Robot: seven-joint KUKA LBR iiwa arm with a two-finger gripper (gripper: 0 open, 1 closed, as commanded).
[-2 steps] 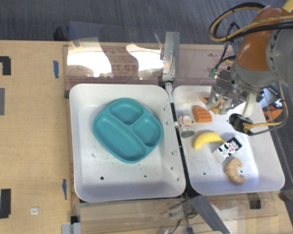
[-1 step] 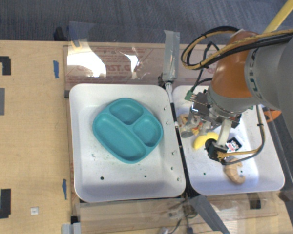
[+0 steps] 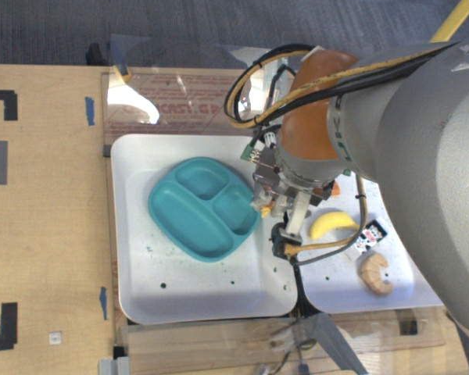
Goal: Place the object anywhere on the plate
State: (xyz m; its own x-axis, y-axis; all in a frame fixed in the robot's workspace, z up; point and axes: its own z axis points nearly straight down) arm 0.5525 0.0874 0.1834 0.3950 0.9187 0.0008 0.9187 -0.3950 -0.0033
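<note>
Whether the jaws are apart or together cannot be told. The gripper [image 3: 270, 207] hangs at the right edge of the teal plate [image 3: 199, 209] in the left bin [image 3: 133, 233]. The banana [image 3: 332, 223], yellow and curved, lies in the right bin [image 3: 336, 278], near a tan lump [image 3: 375, 273] and partly under the arm [image 3: 422, 131].

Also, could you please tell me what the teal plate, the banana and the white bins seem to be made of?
Plate: probably moulded plastic, satin finish; even teal colour, rounded raised dividers. Banana: likely a plastic toy, smooth; flat uniform yellow without spots, though real fruit can't be excluded. Bins: seemingly thin formed plastic, slightly glossy; rounded corners and soft highlights on the rims.
</note>
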